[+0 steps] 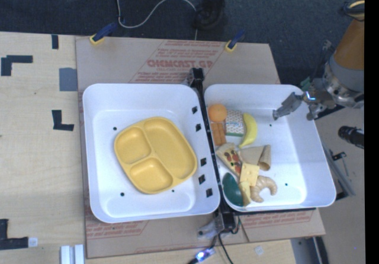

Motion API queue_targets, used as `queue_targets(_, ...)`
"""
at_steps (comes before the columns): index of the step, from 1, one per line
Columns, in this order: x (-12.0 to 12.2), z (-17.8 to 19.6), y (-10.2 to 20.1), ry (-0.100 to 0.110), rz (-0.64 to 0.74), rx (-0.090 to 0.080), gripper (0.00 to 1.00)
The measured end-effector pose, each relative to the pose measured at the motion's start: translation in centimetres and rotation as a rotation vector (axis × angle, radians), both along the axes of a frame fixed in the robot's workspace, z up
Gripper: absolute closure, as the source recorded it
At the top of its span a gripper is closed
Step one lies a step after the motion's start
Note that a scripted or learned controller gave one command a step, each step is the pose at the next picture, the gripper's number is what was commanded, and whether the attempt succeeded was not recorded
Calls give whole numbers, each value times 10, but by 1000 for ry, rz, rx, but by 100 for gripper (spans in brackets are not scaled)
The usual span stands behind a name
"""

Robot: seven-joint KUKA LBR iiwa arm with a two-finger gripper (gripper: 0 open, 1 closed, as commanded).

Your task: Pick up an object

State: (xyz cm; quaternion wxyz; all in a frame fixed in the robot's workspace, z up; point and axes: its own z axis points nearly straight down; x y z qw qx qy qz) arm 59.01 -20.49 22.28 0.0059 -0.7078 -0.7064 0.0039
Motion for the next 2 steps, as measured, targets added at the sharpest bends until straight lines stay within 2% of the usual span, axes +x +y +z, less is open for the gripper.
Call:
queue_targets(1, 3, 8, 0, -13, 3, -3, 0)
queue_targets(2, -5, -39, -1, -8, 4, -3, 0)
